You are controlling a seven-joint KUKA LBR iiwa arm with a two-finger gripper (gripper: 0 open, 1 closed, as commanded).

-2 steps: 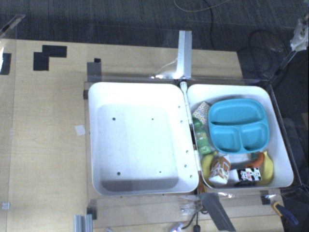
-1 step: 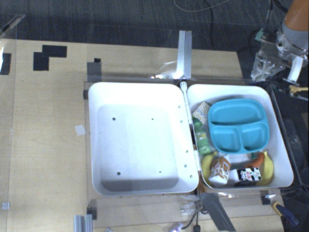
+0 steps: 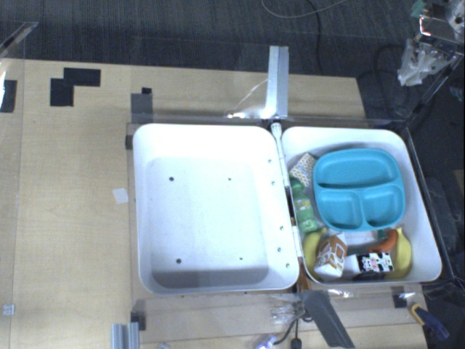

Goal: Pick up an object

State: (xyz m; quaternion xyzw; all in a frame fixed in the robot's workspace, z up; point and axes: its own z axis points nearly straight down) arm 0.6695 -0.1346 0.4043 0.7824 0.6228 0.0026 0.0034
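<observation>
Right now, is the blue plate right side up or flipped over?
Right side up. The blue plate lies in the right bin with its three hollow sections facing up.

The right bin [image 3: 417, 195] holds all the things. A big blue tray [image 3: 359, 187] with 3 parts lies flat near the far side. Left of it, by the wall between the 2 bins, sits a small patterned packet [image 3: 303, 169], and below that a green thing [image 3: 303, 211]. Along the near side lie a yellow banana [image 3: 312, 249], a little white and brown carton [image 3: 332, 255] tipped on it, a black and white thing [image 3: 375, 263], an orange bit [image 3: 390, 240] and a yellow thing [image 3: 402, 254] in the corner.
</observation>
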